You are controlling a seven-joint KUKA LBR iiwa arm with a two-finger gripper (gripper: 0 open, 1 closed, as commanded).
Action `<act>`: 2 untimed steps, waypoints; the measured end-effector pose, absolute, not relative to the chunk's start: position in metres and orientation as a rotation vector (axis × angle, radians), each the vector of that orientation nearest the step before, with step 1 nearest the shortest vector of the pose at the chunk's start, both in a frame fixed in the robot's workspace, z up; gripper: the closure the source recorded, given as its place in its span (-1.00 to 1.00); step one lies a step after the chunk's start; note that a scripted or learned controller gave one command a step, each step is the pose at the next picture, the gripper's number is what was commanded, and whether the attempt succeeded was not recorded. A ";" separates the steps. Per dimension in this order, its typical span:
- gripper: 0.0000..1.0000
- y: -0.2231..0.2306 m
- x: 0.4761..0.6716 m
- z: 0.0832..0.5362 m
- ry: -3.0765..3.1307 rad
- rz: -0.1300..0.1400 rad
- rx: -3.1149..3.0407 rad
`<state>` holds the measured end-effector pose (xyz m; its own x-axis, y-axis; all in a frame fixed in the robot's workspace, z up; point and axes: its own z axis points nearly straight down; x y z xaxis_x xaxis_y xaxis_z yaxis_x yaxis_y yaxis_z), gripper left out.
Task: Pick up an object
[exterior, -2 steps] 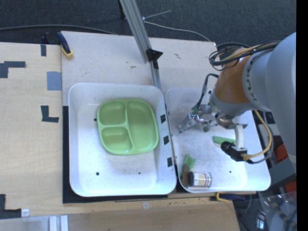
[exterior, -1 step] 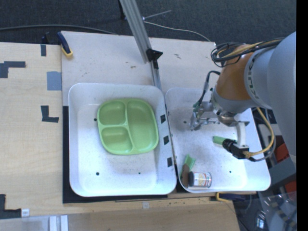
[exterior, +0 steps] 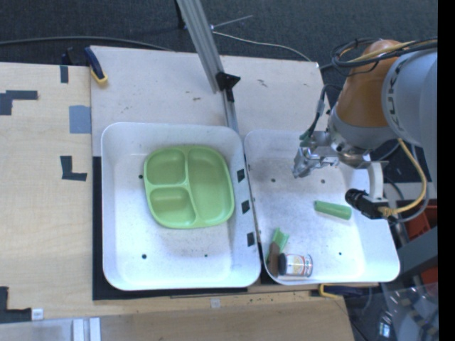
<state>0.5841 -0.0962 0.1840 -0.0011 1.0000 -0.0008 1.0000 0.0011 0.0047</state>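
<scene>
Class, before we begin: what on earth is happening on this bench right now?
A grey and orange robot arm reaches in over the right bin, its gripper hanging above that bin's upper part with nothing in it. Below it lie a green stick, a small jar on its side and a small green piece. The left bin holds a green divided plate. Nothing has been picked up yet.

The arm (exterior: pixel 398 84) is running off the frame's right edge. The gripper (exterior: pixel 307 163) is showing too small and blurred for its fingers' spacing to be read.
</scene>
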 end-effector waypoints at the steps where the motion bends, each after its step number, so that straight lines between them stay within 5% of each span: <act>1: 1.00 -0.090 0.589 0.229 2.222 0.004 2.217; 2: 1.00 -0.090 0.591 0.282 2.221 0.005 2.216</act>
